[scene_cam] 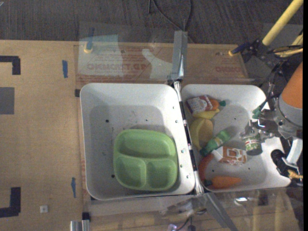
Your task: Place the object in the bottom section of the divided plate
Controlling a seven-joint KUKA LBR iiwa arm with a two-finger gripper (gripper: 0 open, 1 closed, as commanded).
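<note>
A green divided plate point(145, 159) lies in the left bin point(96, 105), toward its near right corner. It has one wide section on the far side and two smaller sections on the near side. Nothing rests on the plate. My gripper point(258, 127) hangs over the right bin point(240, 91), close to its right wall. Just below it stands a small jar with a green label point(251, 145). The view does not show whether the jar is touched.
The right bin holds several toy foods: a red and white carton point(201, 103), yellow pieces point(202, 129), a green bottle point(216, 142), an orange and white carton point(233, 155) and a carrot point(224, 181). A metal divider point(185, 129) separates the bins.
</note>
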